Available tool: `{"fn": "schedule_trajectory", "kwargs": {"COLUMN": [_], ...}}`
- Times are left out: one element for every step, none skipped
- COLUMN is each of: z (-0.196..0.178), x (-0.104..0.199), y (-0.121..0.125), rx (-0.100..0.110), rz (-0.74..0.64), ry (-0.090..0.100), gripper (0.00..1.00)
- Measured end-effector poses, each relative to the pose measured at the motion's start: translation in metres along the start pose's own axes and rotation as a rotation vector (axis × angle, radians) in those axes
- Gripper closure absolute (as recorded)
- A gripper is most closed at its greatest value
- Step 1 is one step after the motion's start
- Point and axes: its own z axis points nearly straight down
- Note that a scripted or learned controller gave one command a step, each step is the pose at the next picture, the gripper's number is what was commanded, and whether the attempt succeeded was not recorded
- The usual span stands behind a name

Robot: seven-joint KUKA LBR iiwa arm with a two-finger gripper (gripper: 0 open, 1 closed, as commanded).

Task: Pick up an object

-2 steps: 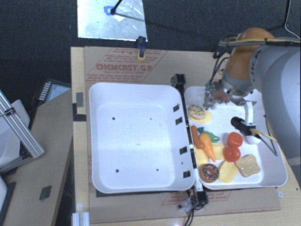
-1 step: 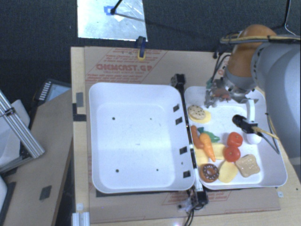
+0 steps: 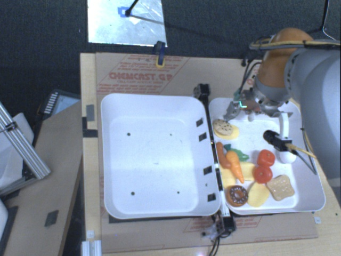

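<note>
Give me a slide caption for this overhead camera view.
Robot arm's tool hovers above a cookie in the right bin of toy food.

A single fixed camera is looking down at a slant from above the bench, taking in both shallow white plastic bins [image 3: 154, 159] side by side from moderate distance, with the grey arm [image 3: 314, 84] entering from the frame's right.

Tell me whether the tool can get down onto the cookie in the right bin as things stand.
Probably yes. The tool hangs just above the cookie, which lies flat near the right bin's upper left corner with nothing on top; the carrot lies apart, lower down.
</note>
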Motion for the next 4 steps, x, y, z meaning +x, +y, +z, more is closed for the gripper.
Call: {"fn": "schedule_trajectory", "kwargs": {"z": [-0.048, -0.061, -0.181, -0.249], "x": [0.072, 0.089, 0.126, 0.156], "y": [-0.004, -0.002, 0.01, 0.01], "rx": [0.006, 0.005, -0.004, 0.001], "rz": [0.011, -0.012, 0.004, 0.004], "ry": [0.002, 0.019, 0.005, 0.005], "gripper": [0.0, 1.0, 1.0, 1.0]}}
